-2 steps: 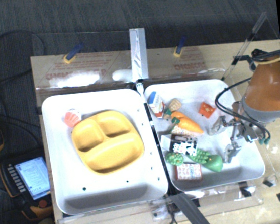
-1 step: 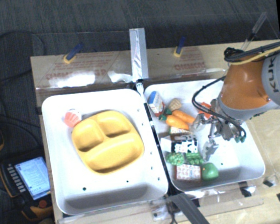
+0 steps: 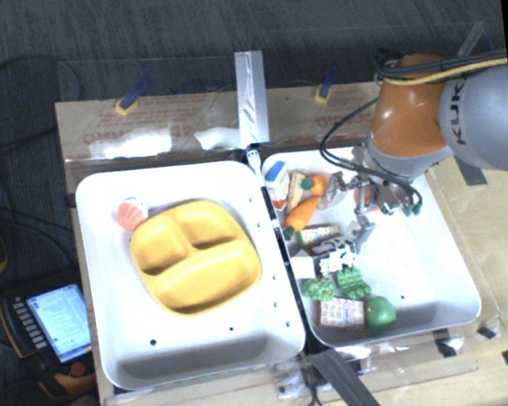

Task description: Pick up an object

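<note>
My gripper [image 3: 363, 216] hangs low over the upper middle of the right bin [image 3: 425, 250], under the orange band of the arm [image 3: 409, 119]. Just to its left lie an orange carrot [image 3: 303, 212], a brown bar [image 3: 318, 234] and a black-and-white item [image 3: 337, 256]. A small milk carton [image 3: 275, 175] stands in the bin's top left corner. Lower down are green leafy pieces [image 3: 333, 284], a patterned box [image 3: 339, 312] and a green ball [image 3: 380, 312]. Nothing visibly sits in the gripper.
The left bin [image 3: 123, 333] holds a yellow divided tray [image 3: 196, 252] and a small pink-and-red item [image 3: 131, 212] at its upper left. A ridge [image 3: 277, 241] divides the two bins. Cables trail from the arm above the right bin.
</note>
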